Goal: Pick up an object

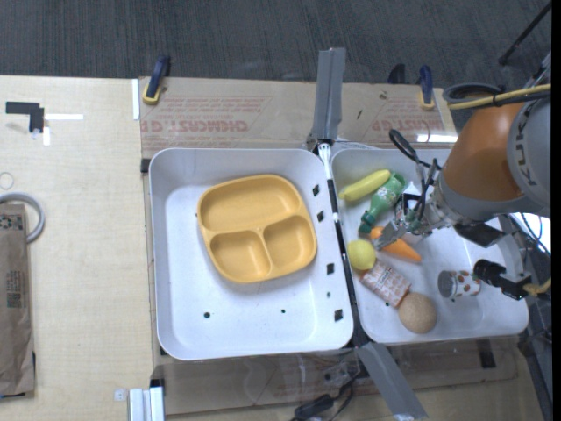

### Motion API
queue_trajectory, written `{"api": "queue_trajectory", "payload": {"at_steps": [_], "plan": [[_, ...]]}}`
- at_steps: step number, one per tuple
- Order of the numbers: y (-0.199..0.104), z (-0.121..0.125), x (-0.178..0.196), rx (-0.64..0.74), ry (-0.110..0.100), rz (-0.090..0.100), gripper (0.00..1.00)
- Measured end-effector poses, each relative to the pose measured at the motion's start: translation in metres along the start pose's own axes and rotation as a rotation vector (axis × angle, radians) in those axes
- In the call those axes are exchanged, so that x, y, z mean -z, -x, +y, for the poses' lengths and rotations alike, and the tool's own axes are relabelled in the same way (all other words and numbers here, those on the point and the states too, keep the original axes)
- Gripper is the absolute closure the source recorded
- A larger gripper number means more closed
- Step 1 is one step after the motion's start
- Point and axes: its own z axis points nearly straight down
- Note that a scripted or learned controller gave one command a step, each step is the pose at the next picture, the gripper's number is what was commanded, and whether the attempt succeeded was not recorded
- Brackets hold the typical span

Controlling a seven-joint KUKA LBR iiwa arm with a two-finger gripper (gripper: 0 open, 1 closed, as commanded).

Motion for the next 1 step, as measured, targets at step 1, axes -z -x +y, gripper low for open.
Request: {"api": "queue_trajectory", "payload": {"at_steps": [1], "plan": [[0.0011,0.0075,-0.0012,0.029,-0.013,0.003,0.0]]}}
